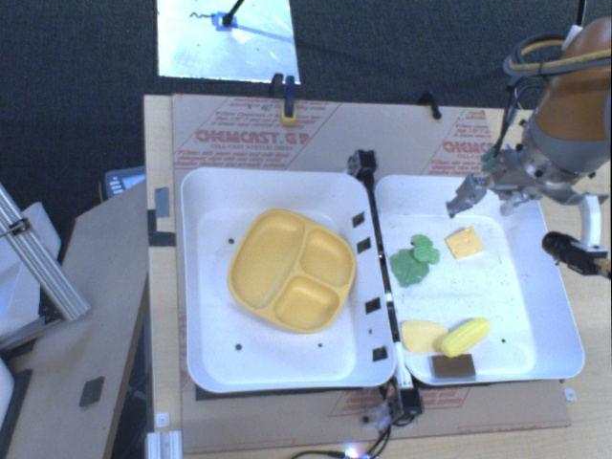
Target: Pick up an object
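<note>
Jaws [469, 197] state unclear, hovering above cheese wedge [465, 243]; corn cob [464, 336] lies lengthwise lower-left to upper-right.

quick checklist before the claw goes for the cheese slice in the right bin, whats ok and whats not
1. Cheese slice lies flat in the right bin, nothing on top of it: ok.
2. Room around the slice: the green leafy piece lies to its left with a gap between them: ok.
3. Claw over the slice: it sits above and a little behind the slice, not yet centred: not ok.
4. Claw open or shut: cannot tell.
5. Claw free of any load: nothing shows between its tips, but the view is too small to be sure: cannot tell.
6. Corn cob and brown block lie near the front wall, away from the slice: ok.
</note>
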### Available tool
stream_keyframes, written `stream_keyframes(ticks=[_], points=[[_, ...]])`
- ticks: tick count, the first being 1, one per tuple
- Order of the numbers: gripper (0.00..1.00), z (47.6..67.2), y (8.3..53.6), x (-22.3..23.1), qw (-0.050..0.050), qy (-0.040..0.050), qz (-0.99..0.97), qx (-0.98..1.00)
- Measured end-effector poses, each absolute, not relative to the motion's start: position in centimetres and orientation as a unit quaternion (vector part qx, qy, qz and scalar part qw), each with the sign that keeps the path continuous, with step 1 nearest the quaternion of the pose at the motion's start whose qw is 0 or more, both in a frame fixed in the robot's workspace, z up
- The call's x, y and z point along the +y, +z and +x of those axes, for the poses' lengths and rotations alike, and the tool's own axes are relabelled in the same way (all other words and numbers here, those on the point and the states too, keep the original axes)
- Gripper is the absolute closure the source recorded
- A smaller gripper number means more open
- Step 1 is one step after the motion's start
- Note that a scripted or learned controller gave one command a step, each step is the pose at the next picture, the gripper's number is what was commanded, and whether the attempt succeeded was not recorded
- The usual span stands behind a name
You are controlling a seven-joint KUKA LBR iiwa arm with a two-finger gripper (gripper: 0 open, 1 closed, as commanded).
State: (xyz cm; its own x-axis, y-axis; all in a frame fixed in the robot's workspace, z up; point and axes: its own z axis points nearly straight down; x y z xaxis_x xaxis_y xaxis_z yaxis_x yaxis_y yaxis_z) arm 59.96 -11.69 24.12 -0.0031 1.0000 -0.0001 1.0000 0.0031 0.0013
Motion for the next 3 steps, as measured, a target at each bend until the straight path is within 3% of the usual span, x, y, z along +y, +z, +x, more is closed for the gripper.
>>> stream_keyframes(ticks=[1,2,3], points=[[1.00,60.1,25.3,-11.7,0.002,0.0016,0.705,0.709],[1.00,60.3,49.8,-6.9,0.009,0.0074,0.704,0.710],[1.00,67.1,52.6,-9.6,0.005,0.0023,0.706,0.708]])
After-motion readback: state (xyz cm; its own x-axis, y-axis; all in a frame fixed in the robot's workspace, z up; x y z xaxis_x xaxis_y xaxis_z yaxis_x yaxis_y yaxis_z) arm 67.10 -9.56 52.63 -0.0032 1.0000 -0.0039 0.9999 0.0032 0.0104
